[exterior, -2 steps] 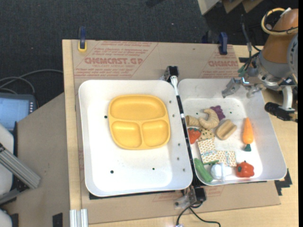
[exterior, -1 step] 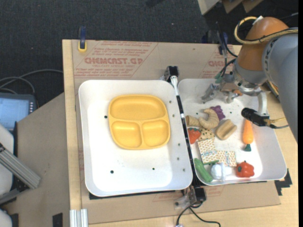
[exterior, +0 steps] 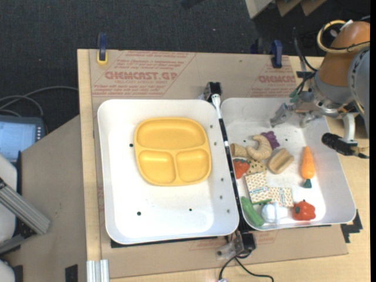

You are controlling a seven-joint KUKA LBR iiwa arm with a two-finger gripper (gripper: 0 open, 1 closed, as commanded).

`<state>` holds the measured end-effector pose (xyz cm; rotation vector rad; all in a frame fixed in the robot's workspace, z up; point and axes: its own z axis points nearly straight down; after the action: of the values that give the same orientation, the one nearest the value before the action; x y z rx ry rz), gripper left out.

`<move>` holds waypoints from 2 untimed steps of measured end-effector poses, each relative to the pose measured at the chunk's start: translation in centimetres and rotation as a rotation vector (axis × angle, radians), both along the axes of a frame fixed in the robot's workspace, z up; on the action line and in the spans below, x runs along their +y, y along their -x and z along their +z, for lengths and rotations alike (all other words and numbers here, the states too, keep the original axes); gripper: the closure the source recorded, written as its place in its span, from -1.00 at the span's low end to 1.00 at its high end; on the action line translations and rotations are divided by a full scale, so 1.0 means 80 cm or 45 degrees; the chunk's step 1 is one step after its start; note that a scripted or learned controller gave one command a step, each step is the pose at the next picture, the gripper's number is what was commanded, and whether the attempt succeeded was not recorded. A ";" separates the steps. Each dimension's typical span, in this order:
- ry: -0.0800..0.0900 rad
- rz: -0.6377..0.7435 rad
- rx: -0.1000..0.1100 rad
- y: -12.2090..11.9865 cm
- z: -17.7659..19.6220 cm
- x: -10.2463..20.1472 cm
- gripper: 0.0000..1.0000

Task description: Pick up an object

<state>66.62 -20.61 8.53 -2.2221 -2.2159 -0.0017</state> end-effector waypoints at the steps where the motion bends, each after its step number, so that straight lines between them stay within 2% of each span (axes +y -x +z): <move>1: -0.003 0.013 0.004 0.051 -0.001 0.123 -1.00; 2: 0.003 0.003 -0.003 0.050 0.012 0.115 1.00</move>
<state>62.65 -11.41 9.52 -2.2216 -2.2215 -0.0018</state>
